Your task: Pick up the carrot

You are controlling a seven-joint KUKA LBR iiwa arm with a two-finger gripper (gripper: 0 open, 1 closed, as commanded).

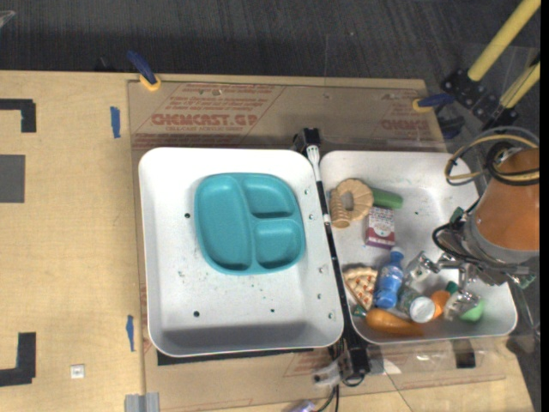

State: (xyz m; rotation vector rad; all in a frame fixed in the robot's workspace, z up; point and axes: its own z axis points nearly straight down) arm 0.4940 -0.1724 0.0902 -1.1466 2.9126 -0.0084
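Camera view shows us the carrot lying along the right bin's near wall, beside the pizza slice and a can. We judge it a light, stiff, smooth toy, best pinched across its thick middle. Our gripper hovers just above it; how wide it stands we cannot tell.

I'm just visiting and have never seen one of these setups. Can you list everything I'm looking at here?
Bins: 2, white, side by side on the bench.
Tray: 1, teal, divided, in the left bin.
Carrot: 1, orange, near the front edge of the right bin.
Bottle: 1, blue, right bin, just behind the carrot.
Pizza slice: 1, toy, yellow and red, left of the bottle.
Small box: 1, maroon and white, middle of the right bin.
Round tan item: 1, back of the right bin; a green piece lies beside it.
Clamps: 2, blue and yellow, on the bench's back edge.
Arm: 1, grey with an orange band, over the right bin.
Gripper: 1, metal, low over the clutter right of the bottle.
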